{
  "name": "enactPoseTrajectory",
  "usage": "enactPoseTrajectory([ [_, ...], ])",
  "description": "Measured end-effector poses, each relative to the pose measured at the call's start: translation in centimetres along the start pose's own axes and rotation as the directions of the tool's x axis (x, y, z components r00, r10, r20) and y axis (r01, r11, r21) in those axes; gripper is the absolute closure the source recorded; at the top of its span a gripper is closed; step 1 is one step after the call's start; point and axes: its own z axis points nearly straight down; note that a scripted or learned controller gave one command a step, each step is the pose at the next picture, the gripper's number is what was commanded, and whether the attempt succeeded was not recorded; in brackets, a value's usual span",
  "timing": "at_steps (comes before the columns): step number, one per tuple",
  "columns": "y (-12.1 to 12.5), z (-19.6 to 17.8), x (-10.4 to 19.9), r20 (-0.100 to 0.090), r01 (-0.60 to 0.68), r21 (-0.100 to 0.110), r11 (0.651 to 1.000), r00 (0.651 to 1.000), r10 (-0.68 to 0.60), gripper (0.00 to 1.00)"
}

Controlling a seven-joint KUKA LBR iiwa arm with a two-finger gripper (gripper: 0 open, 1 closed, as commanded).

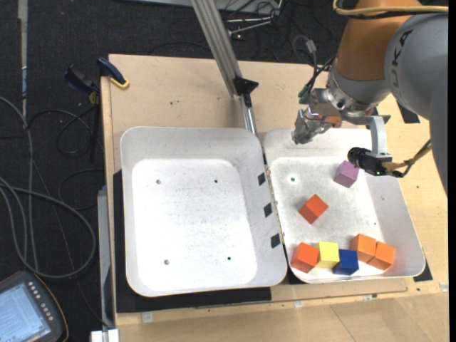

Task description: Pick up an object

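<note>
- Claw [308, 132] hangs over the far rim of the right bin [399, 212]; I cannot tell its state.
- Blocks are square: purple [347, 173] alone, orange [313, 209] mid-bin, five crowd the near wall.
- Left bin [142, 191] looks speckled.

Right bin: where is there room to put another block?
In the right bin, bare floor lies between the purple block and the lone orange block, and left of both. The near edge is crowded: orange, yellow and blue blocks.
</note>
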Motion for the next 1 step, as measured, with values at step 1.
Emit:
enactPoseTrajectory([
  [1,-0.30,0.78,5.91,0.000,0.000,0.001,1.000,1.000,0.000,1.00],
])
